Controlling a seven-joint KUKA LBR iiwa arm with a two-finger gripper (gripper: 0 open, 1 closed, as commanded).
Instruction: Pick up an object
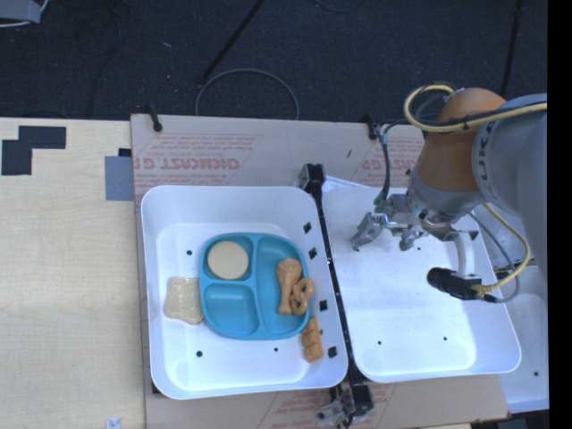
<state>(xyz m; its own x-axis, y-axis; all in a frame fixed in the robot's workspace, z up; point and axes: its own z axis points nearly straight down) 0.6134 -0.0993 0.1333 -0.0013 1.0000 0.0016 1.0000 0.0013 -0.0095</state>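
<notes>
My gripper (386,238) hangs over the far part of the right bin (429,347), open, with nothing between its fingers. All the objects lie in the left bin (170,365). A blue divided tray (234,315) there holds a round tan biscuit (227,259) in its far left compartment and a knobbly tan pretzel piece (293,286) in its right one. A pale bread-like piece (183,300) lies against the tray's left side. A small tan chunk (312,340) rests by the tray's near right corner, close to the bin's wall.
A black divider (326,275) with clips runs between the two bins. A black plug on a yellow cable (458,283) hangs from the arm over the right bin. Cardboard (232,155) lies under the bins, with a wooden bench top (63,284) to the left.
</notes>
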